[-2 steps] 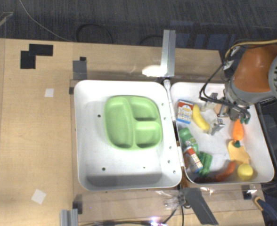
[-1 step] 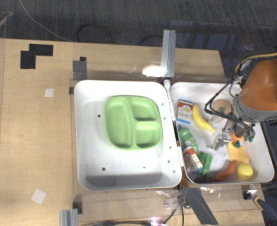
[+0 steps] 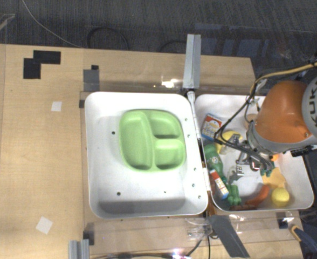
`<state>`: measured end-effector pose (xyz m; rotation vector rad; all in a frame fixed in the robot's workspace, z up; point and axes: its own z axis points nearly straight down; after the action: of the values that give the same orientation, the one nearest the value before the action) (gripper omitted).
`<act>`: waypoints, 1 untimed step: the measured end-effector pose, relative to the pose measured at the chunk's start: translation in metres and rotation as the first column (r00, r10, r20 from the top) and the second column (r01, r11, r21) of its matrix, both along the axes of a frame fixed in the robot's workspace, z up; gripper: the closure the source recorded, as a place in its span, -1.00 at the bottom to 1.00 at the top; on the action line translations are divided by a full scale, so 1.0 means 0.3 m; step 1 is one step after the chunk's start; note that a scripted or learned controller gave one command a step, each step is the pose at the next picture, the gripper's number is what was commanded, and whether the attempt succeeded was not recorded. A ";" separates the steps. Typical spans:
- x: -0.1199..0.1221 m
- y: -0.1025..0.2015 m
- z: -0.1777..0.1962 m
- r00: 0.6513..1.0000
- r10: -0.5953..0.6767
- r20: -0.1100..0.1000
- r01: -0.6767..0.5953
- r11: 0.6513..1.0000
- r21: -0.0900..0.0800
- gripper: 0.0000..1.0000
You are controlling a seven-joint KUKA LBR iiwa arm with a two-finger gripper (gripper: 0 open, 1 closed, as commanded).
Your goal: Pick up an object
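The left bin (image 3: 99, 144) has open white floor along its left side and near edge, and a green divided tray (image 3: 150, 139) fills its middle. The right bin (image 3: 307, 190) is crowded: a small printed box (image 3: 211, 126) near its far left, a green bottle (image 3: 212, 159) and a red-capped item (image 3: 219, 185) along its left wall, a carrot-like piece (image 3: 257, 196) and a yellow fruit (image 3: 280, 197) along the near edge. The arm (image 3: 280, 115) overhangs that bin's far right part, with the tool (image 3: 247, 163) low over its middle. A bare patch shows beside the fruit, right of the bottle. The wooden surface (image 3: 34, 161) left of the bins lies open.
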<state>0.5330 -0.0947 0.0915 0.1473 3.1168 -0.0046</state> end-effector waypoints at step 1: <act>0.083 0.025 -0.003 1.000 0.019 -0.004 -0.019 1.000 0.001 -1.00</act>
<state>0.5579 -0.0872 0.0907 0.1184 3.1225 -0.0033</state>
